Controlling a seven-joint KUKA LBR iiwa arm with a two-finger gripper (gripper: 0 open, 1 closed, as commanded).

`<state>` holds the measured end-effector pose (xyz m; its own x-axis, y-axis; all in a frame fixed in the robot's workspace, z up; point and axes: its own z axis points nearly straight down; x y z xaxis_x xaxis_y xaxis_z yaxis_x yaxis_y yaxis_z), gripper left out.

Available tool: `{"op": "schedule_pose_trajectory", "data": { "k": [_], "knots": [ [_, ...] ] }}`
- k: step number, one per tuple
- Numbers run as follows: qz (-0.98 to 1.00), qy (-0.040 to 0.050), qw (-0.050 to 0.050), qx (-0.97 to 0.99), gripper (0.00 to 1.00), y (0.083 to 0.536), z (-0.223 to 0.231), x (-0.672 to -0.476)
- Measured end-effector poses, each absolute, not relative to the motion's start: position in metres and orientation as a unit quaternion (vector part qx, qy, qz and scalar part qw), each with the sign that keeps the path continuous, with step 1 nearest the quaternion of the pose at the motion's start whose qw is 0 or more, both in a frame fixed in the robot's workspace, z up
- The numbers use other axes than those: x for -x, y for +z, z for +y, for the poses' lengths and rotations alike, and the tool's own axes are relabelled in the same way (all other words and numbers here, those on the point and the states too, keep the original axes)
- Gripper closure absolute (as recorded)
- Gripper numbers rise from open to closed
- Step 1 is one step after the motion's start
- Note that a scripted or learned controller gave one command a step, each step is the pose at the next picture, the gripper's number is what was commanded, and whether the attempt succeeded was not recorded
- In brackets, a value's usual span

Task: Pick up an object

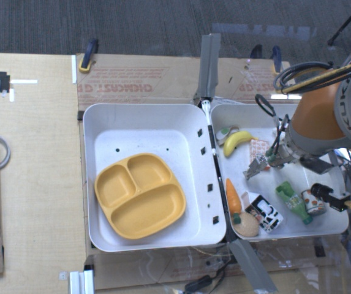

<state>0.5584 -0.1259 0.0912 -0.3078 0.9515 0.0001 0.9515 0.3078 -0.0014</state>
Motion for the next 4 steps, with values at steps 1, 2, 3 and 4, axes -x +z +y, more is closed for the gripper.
{"op": "schedule_pose_trajectory", "data": {
  "k": [1, 2, 3, 4],
  "knots": [
    [-0.808, 0.0002, -0.001, 0.59, 1.0, 0.101, -0.127, -0.559],
    [-0.85, 0.0006, 0.001, 0.527, 1.0, 0.091, -0.105, -0.513],
    [-0.743, 0.0006, 0.0, 0.669, 1.0, 0.091, -0.104, -0.512],
    [-0.743, 0.0006, 0.0, 0.67, 0.0, 0.091, -0.104, -0.512]
  ]
}}
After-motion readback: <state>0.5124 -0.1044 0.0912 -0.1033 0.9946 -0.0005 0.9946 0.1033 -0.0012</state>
